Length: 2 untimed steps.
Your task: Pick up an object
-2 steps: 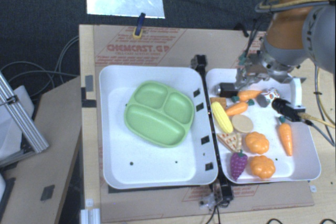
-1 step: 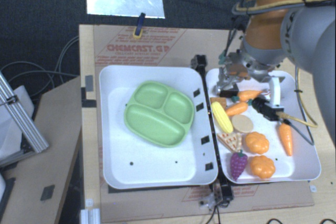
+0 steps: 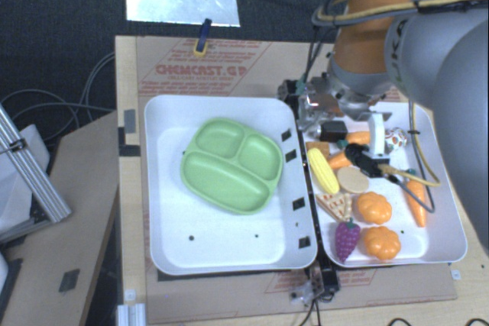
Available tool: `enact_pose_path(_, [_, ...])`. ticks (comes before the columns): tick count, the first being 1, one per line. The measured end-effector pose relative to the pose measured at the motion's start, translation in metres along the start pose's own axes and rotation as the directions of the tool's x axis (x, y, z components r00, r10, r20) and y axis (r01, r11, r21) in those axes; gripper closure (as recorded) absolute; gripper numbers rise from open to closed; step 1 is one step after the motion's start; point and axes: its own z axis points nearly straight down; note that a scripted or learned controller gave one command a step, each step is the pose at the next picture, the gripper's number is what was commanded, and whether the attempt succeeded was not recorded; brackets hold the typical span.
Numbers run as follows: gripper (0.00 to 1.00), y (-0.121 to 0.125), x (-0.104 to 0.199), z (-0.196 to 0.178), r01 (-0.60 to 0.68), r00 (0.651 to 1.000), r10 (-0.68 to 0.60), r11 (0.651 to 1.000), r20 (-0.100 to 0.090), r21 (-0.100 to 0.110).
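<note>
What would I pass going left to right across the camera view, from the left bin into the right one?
green divided plate in the left bin → yellow corn cob → tan round disc → orange carrot, the last three in the right bin.

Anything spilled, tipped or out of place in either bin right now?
Nothing spilled or broken. The green divided plate lies flat but turned at a slant in the left bin. The corn and grapes are crowded among other toy food inside the right bin, all within its walls.
</note>
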Motion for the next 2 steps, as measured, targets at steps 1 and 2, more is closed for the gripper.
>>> enact_pose_path(1, [1.0,-0.0032,-0.0019,-0.0202,-0.002,1.0,0.002,1.0,0.0,-0.001])
enact_pose_path(2, [1.0,-0.0083,-0.0048,-0.0172,-0.007,1.0,0.007,1.0,0.001,0.001])
